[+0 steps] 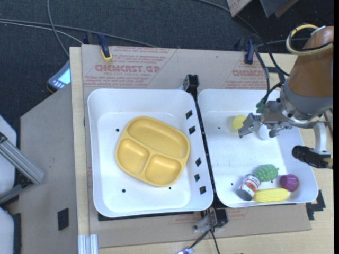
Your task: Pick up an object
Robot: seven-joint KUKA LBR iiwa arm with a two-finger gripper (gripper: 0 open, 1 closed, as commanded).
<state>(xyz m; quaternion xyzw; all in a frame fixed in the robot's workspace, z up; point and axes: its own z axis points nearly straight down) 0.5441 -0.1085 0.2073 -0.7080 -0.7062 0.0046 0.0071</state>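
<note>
Dark carpet surrounds a cardboard-topped bench carrying two shallow white bins side by side. Filling most of the left bin is a yellow divided plate. Over the far part of the right bin, the gripper hangs with its fingers spread apart and nothing between them, just beside a small yellow toy on its left. Clustered at the bin's near right corner lie a green toy vegetable, a purple one, a yellow corn cob and a small can.
</note>
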